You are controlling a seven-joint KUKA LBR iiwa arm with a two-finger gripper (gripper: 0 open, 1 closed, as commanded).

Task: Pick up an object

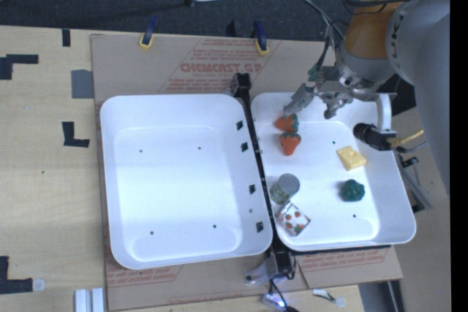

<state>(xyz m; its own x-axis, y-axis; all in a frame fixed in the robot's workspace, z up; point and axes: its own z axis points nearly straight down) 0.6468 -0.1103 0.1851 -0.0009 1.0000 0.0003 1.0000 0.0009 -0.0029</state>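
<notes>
Seemingly mid-approach, the gripper (316,100) hovers with fingers spread and empty over the right bin (380,230), needing descent onto the orange carrot toy (290,143).

Even overhead lighting, with the white bins (175,179) near overexposure and showing soft glare, faint shadows beneath the small objects, and slight softness overall, strongest at the frame edges.
</notes>
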